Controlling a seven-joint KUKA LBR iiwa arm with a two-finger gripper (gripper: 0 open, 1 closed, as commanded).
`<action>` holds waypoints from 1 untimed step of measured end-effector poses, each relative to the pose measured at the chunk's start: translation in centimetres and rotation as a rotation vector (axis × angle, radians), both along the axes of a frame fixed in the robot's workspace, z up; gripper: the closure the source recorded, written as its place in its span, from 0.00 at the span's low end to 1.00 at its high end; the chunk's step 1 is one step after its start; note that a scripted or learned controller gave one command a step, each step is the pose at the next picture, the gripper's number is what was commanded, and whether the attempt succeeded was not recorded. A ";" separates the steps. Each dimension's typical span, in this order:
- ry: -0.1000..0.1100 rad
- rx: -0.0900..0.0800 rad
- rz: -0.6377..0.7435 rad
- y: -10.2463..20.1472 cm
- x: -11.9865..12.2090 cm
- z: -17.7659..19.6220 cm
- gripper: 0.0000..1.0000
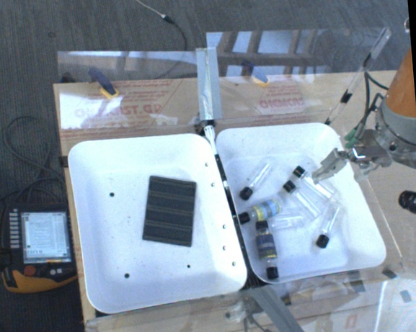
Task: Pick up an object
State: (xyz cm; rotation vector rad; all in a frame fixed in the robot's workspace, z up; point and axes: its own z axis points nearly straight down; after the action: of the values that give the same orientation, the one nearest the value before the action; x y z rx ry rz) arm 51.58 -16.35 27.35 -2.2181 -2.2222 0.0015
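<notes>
The grey two-finger gripper (329,167), jaws narrow and empty, should descend squarely over one clear black-capped vial (328,227) near the right white bin's (367,245) right edge.

Red print on cardboard (127,107) — mirrored, unreadable.

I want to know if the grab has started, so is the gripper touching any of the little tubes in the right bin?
Cannot tell. In the camera view the gripper hangs over the clear tubes, but its height above them is not visible.

The arm reaches in from the right, its pincer (329,167) pointing left, nothing visibly between its fingers
</notes>
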 end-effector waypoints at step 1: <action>0.000 0.000 0.223 -5.7 3.5 -8.3 0.00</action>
State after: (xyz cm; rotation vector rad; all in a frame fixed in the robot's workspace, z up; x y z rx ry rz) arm 55.07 -22.07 19.07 -1.9574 -2.4555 0.0014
